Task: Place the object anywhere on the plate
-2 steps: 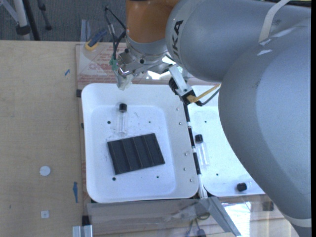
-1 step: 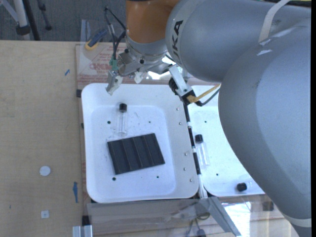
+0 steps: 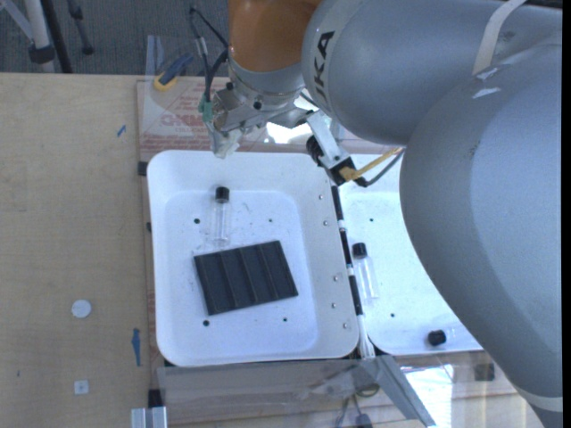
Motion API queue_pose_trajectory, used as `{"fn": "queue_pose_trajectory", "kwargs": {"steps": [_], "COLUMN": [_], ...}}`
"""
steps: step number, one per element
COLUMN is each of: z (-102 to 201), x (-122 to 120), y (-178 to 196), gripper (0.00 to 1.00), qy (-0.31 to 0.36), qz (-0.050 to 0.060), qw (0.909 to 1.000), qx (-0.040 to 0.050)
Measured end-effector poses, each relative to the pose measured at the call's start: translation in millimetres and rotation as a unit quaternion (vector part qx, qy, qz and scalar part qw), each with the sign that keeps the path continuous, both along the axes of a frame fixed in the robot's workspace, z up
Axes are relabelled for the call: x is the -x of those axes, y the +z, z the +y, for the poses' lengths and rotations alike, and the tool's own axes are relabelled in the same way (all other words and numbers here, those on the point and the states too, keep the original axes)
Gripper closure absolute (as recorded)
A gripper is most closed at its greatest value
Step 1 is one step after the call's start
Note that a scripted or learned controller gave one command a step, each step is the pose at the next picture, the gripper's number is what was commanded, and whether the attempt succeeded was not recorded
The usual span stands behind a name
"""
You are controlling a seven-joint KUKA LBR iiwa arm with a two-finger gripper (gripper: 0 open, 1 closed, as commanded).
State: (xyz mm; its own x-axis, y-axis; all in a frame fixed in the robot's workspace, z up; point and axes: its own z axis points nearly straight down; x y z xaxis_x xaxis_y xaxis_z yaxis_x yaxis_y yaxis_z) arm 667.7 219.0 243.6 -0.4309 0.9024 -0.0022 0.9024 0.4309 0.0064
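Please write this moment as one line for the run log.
end effector: above left bin far rim | clear vial: on bin floor, black cap away from plate | dark ribbed plate: bare | placement: not done

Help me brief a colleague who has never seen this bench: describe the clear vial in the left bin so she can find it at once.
Start at the left white bin. A dark ribbed plate lies in its middle; just beyond that, toward the far rim, lies the clear vial with its black cap pointing away. A similar vial lies in the right bin, so pick the one beside the plate.
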Motion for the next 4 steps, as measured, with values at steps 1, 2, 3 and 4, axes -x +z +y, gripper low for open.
{"fn": "queue_pose_trajectory", "kwargs": {"steps": [1,2,3,4], "z": [-0.5,-0.4,-12.8,-13.3], "x": [1.7,1.6,13.8,13.1], "y": [-31.9,-31.4,-140.7,-131.4], "gripper": [1.00,0.00,0.00,1.00], "qy": [-0.010,-0.010,-0.138,-0.139], "qz": [0.005,0.004,0.003,0.003], "qw": [0.9999,0.9999,0.9904,0.9903], "qx": [0.0009,0.0008,-0.0006,-0.0012]}}
